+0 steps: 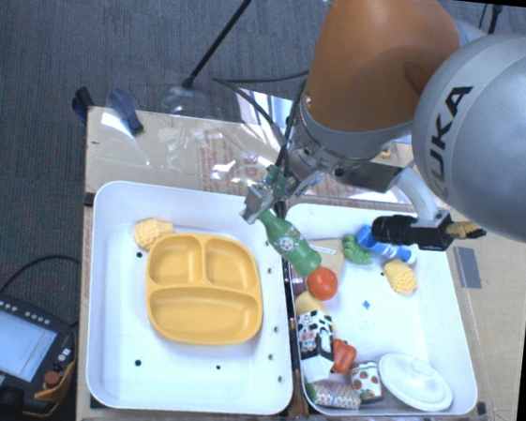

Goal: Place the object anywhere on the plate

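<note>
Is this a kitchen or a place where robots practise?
Probably a robot lab: a KUKA arm over two white bins, toy food like a green bottle, and a control pendant on the floor.

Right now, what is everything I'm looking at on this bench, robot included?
plate: one, yellow, three compartments, in the left bin
left bin: one, white, shallow
right bin: one, white, shallow, beside the left one
bottle: one, green, tilted over the divide between the bins, its neck between the jaws
corn pieces: two, yellow; one by the plate's upper left corner, the other in the right bin
tomato: one, red, right bin
cow-patterned toy: one, black and white, right bin
lid-like dish: one, white, right bin's lower corner
handheld controller: one, dark, floor at lower left
arm: one, grey and orange, from the right
gripper: one, shut on the bottle
</note>
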`<state>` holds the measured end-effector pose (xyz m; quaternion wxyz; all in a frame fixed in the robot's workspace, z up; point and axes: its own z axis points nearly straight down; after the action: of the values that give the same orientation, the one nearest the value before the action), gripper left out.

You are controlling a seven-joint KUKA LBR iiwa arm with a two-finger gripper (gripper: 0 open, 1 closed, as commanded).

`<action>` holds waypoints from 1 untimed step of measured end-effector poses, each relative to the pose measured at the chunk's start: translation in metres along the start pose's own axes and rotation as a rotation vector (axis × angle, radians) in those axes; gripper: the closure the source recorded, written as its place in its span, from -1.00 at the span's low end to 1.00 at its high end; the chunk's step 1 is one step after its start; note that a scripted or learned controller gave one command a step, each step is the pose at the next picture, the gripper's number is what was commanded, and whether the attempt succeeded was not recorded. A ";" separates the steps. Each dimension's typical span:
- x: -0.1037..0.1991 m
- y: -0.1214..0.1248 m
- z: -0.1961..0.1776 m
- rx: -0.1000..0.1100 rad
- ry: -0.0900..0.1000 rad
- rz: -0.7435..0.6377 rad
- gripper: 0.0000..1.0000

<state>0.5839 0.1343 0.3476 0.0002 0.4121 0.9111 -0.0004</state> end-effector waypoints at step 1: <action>0.029 0.015 0.119 0.006 0.007 -0.488 1.00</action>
<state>0.5758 0.1657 0.2286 -0.0041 0.1800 0.9837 -0.0016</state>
